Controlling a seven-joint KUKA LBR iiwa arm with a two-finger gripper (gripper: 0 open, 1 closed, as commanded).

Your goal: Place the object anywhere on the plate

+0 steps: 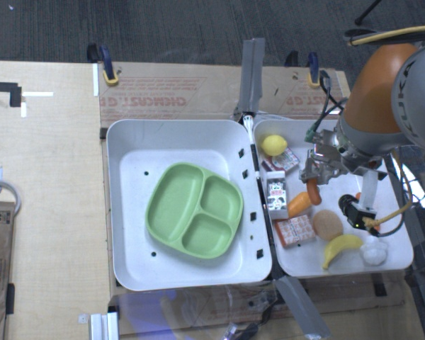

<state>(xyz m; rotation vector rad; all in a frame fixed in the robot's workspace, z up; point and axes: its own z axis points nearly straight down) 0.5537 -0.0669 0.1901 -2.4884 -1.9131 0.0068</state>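
Note:
A green plate (pixel 176 198) with three compartments lies in the left white bin (pixel 127 190), with nothing on it. My gripper (pixel 314 178) is over the middle of the right bin (pixel 404 250), pointing down. A small reddish sausage-shaped object (pixel 313 191) sticks out from between its fingers, and the gripper is shut on it. An orange carrot (pixel 299 204) lies just below and left of that object. The gripper is well to the right of the plate, across the wall between the bins.
The right bin also holds a lemon (pixel 274 145), a small white carton (pixel 276 193), a red packet (pixel 295 230), a brown round item (pixel 328 225), a banana (pixel 340 248) and a white crumpled thing (pixel 374 252). A grey divider post (pixel 252 76) stands between the bins.

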